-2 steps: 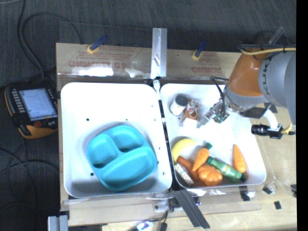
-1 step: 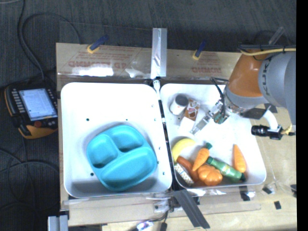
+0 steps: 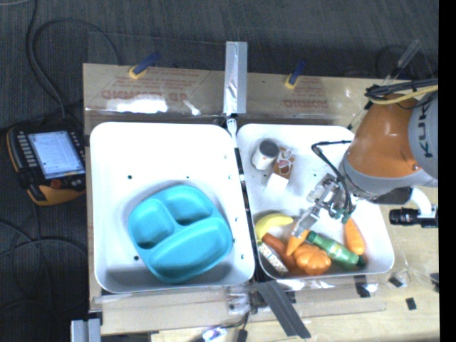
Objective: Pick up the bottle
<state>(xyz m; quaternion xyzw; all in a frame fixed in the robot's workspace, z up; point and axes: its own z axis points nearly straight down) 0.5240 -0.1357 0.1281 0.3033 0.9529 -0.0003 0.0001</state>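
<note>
The gripper [image 3: 311,219] hangs over the right bin [image 3: 370,191], low toward its front edge, above a pile of toy food. A green bottle [image 3: 337,251] lies on its side near the bin's front right corner, touching an orange pumpkin-like piece [image 3: 312,261]. A banana [image 3: 271,223] and carrots [image 3: 354,237] lie beside them. A small white cup [image 3: 266,154] sits near the back left corner. The left bin [image 3: 114,162] holds a blue divided plate [image 3: 179,230].

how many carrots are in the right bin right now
2. One carrot lies under the gripper near the banana; the other carrot lies by the bin's right wall, beside the green bottle. The pile may hide more.
</note>
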